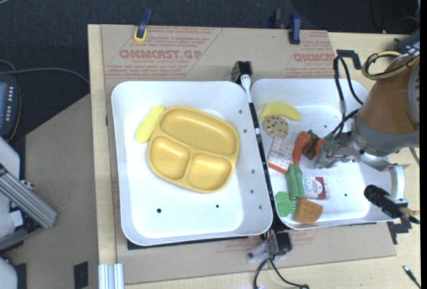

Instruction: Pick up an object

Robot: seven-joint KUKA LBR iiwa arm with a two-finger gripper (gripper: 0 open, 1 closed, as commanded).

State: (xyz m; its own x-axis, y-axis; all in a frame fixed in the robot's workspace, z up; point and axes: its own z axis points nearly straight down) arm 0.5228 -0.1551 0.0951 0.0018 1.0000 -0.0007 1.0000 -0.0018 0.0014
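Note:
My gripper point(319, 153) reaches from the right into the right bin point(347, 97), low over its middle, next to an orange-red toy piece point(303, 143). Around it lie a yellow banana point(281, 110), a speckled cookie point(274, 125), a red-and-white packet point(280, 155), a green pickle-like piece point(294, 181), a small red-and-white wrapper point(315, 187), a green leafy piece point(284, 203) and a brown waffle piece point(309, 211). The arm hides the fingertips.
The left bin point(130, 167) holds a yellow three-compartment tray point(192, 148) with a yellow corn cob point(149, 123) at its upper left. Cables loop above the right bin's far right corner. A black clamp point(241, 70) sits between the bins at the back.

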